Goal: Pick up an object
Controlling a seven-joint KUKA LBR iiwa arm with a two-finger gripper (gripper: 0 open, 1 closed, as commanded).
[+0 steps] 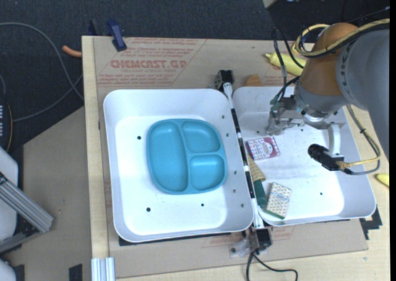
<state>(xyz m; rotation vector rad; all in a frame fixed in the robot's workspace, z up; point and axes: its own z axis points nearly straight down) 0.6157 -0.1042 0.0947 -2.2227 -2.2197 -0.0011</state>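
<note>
Red-printed packet [262,148] lies flat in the right bin [309,177], just beside the gripper [275,124]; whether the gripper is spread or closed cannot be told, its tip small and blurred.

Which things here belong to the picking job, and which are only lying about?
Job, probably: gripper; pink packet, checked packet and green stick in the right bin; blue plate in the left bin.
Lying about: blue clip and yellow thing, both outside the bins.
</note>
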